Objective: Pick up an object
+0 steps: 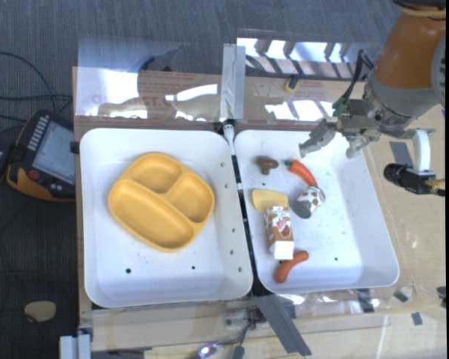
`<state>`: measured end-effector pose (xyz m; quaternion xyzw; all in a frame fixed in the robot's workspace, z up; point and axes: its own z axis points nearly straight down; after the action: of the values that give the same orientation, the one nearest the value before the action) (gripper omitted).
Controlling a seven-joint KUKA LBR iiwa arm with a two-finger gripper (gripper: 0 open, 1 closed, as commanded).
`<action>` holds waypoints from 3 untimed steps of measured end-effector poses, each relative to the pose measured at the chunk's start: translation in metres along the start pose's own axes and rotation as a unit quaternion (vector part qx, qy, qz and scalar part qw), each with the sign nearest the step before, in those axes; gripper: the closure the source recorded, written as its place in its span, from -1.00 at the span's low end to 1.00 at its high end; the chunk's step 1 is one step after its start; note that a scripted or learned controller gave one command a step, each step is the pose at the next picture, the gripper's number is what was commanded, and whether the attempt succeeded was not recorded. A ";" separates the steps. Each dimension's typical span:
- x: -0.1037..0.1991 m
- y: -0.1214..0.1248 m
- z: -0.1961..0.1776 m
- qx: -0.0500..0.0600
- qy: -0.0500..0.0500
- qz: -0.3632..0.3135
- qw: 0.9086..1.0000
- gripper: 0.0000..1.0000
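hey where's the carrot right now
The carrot lies in the right bin, toward its far side, just right of the small brown mushroom and just above the round patterned toy. The gripper hangs above and to its right.

Bare right-bin floor (pixel 352 223) beside clustered toys (pixel 284 215)

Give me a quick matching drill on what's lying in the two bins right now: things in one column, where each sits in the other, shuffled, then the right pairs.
Things:
1. yellow plastic three-compartment plate
2. small brown mushroom-shaped toy
3. orange toy carrot
4. reddish-orange toy sausage

Places:
A. near the front edge of the right bin, below the printed carton
B. middle of the left bin
C. far end of the right bin, next to the centre divider
D. far part of the right bin, nearest the end effector

Pairs: 1-B, 2-C, 3-D, 4-A
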<state>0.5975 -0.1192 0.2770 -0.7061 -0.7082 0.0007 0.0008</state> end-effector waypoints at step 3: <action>-0.007 -0.011 0.188 -0.005 -0.002 0.000 1.000 -1.00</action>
<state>0.5865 -0.1267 0.0888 -0.7063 -0.7079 -0.0014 -0.0040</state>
